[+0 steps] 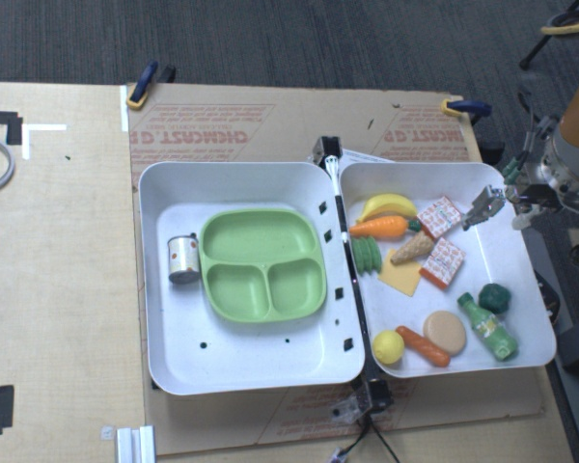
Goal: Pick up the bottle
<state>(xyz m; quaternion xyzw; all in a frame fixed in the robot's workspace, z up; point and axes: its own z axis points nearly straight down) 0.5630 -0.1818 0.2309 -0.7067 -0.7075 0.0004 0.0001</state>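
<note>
Right bin [536, 287]: bottle [487, 327] below hand [486, 205].

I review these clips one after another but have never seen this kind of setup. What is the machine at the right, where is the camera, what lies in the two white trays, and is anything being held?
One camera looks down at a slant on a bench with two shallow white bins. The machine is a robot arm reaching in from the right; its tool hangs over the right bin's upper right part, with nothing between its fingers.

The left bin holds a green divided plate and a small can beside it.

The right bin holds toy food: a banana, a carrot, two red boxes, a lemon and more. The green bottle, which the arm is meant to pick up, lies near the lower right corner, apart from the tool.
</note>
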